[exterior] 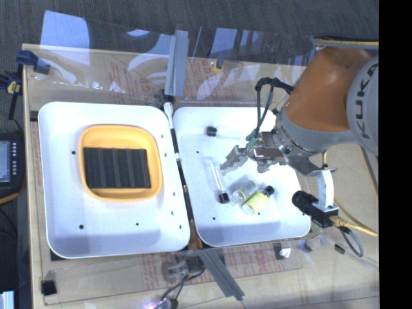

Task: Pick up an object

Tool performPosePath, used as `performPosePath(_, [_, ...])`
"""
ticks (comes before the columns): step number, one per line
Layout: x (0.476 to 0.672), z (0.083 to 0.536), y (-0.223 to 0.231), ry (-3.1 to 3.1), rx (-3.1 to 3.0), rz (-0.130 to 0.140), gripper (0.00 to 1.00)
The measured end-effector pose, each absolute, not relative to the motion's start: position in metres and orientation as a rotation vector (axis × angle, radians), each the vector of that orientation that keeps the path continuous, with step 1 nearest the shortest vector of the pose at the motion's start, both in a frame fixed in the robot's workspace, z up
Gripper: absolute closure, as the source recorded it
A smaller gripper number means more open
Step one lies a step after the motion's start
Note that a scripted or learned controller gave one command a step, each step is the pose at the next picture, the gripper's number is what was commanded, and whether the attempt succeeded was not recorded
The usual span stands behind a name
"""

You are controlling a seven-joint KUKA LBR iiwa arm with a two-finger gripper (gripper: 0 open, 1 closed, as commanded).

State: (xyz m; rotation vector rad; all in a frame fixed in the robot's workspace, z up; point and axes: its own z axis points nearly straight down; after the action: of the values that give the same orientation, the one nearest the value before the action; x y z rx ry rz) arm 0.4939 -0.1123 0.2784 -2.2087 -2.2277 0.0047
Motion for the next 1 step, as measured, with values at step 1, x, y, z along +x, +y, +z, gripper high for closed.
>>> performPosePath(1, [0.4770,0.2137,-0.2011,-2.289,-2.146,0.005,0.00])
